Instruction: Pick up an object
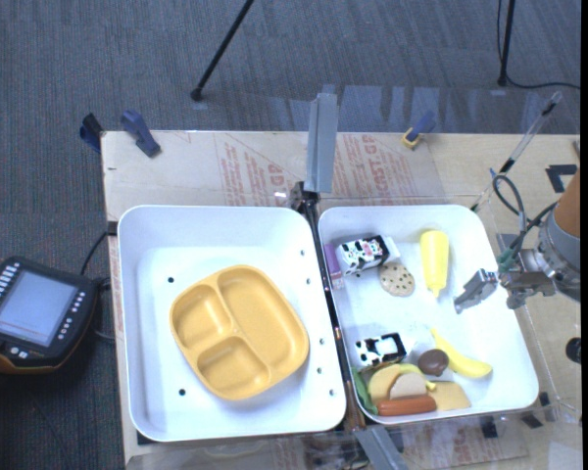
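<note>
My gripper (490, 300) hangs over the right side of the right bin (470, 225), reaching in from the right edge. It is open, and only white bin floor shows between its fingers. Toy food lies in this bin. A yellow corn cob (433, 258) is just left of the gripper, and a cookie (397, 280) sits beside the cob. A cow-patterned carton (361, 253) lies at the back left and a second one (380, 348) near the front. A banana (463, 360), a brown round piece (432, 362) and a hot dog (406, 405) crowd the front.
The left bin (142, 262) holds a yellow divided plate (238, 331). A grey upright post (321, 150) stands behind the seam between the bins. A handheld pendant (31, 311) lies off the bench at the left. Cables (510, 189) hang near the arm.
</note>
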